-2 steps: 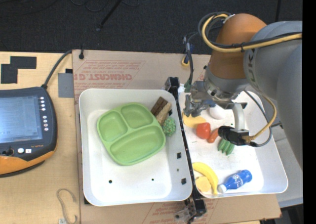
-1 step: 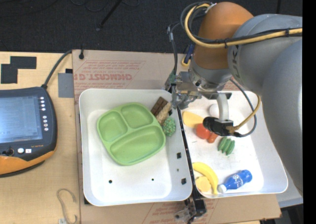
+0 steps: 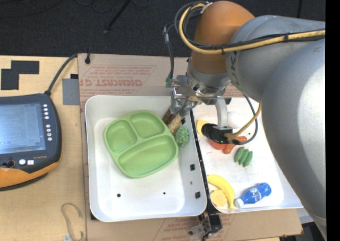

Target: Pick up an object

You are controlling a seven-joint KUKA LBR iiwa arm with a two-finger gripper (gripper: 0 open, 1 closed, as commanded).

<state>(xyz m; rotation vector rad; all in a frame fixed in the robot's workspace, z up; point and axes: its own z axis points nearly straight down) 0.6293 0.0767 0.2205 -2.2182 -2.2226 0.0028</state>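
Gripper (image 3: 178,111): metal fingers pinch a brown, elongated object (image 3: 173,120) at green tray's upper-right rim.
Green tray (image 3: 141,142): smooth plastic, three compartments.
Green ball (image 3: 182,136): bumpy (touching tray's right edge).

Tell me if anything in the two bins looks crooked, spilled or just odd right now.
Nothing spilled or broken. The green divided plate lies skewed in the left bin, corners off square with the walls. The banana sits at the right bin's near-left corner, close to the rim. The end effector is low by the plate's far right corner.
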